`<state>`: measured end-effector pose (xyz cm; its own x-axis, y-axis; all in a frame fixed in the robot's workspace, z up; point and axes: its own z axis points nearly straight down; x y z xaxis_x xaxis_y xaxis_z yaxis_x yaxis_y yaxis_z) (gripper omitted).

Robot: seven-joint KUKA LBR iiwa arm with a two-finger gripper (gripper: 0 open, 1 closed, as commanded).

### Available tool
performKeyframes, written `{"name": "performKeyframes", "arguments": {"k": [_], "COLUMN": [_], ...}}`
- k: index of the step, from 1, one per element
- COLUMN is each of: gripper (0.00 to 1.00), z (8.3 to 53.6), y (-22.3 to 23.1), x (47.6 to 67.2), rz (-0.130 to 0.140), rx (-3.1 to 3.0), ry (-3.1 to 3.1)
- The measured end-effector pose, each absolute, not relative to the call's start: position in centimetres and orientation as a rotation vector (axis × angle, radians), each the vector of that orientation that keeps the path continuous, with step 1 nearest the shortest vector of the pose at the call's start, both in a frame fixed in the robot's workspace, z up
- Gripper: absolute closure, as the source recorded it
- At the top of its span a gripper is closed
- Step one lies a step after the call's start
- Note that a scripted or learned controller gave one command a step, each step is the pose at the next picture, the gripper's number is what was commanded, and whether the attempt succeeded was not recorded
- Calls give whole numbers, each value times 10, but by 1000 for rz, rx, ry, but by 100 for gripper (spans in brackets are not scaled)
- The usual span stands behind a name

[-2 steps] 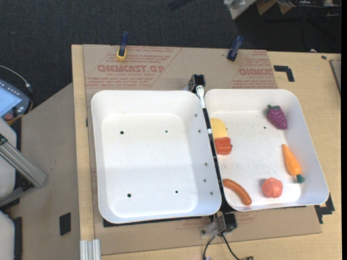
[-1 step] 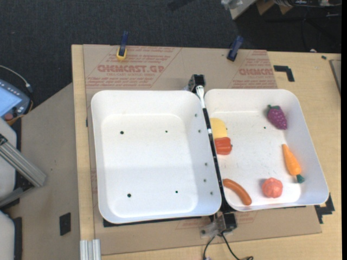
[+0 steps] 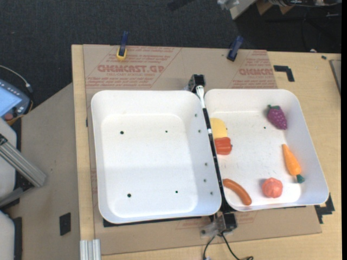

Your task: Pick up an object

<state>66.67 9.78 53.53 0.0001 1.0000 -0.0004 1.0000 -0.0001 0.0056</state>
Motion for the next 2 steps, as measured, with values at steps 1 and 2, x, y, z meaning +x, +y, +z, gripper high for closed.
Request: {"name": "performKeyframes", "arguments": {"k": [1, 2], "gripper": [100, 100], "z": [535, 535], "y": [105, 111], "x": [667, 667], "rz": [6, 6], "rx": [2219, 2219], "ry": [2218, 2218]}}
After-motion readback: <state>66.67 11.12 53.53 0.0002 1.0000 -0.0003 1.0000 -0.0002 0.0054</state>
